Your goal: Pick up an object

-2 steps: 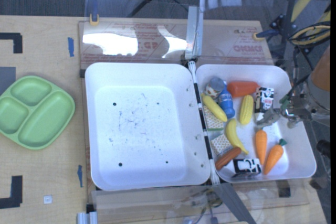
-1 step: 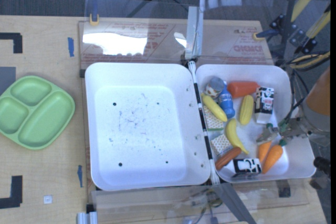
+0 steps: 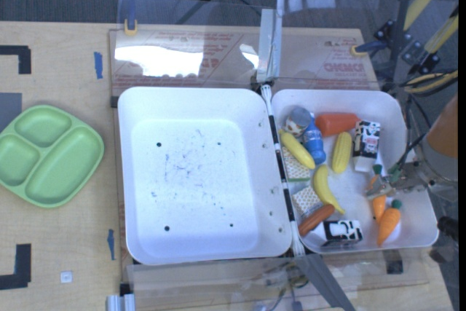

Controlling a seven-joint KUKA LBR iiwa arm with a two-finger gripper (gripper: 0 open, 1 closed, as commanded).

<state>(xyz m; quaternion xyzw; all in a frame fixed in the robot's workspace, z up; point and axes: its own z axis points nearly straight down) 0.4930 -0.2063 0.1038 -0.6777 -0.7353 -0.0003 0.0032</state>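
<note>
Right-hand shallow white plastic bin [image 3: 405, 107] holds all the loose items; the left-hand shallow white bin [image 3: 138, 156] adjoins it at its 9 o'clock side, both on the pale wooden table [image 3: 58, 47]. Nearest candidate item: an orange toy carrot with a green top [image 3: 389, 222], tapering, lying tilted near the right bin's 4 o'clock corner, its green end uppermost in the view. A smaller orange piece [image 3: 378, 205] lies just beside it at its 10 o'clock. Other contents: a yellow corn cob [image 3: 341, 151] near the bin's centre; a black-and-white cow-patterned carton [image 3: 368, 138] just beside the cob at its 2 o'clock; an orange-red cylinder [image 3: 336, 123] at the bin's 12 o'clock; a blue bottle-shaped toy [image 3: 314, 144]; two yellow bananas, one [image 3: 295, 149] along the 9 o'clock wall and one [image 3: 326, 189] below the cob; a reddish-brown sausage [image 3: 317, 218]; and a black-and-white block [image 3: 342, 231] at 6 o'clock. The gripper [image 3: 395, 180] stands over the bin's 3 o'clock side, its body blurred against the cables there. The carrot lies at the gripper's 6 o'clock, near but apart; the small orange piece lies closer, at its 7 o'clock. Nothing is seen in the gripper's grasp; how far open it is cannot be told. A green three-compartment plastic plate [image 3: 51, 156] rests on the table, well apart at 9 o'clock.
</note>
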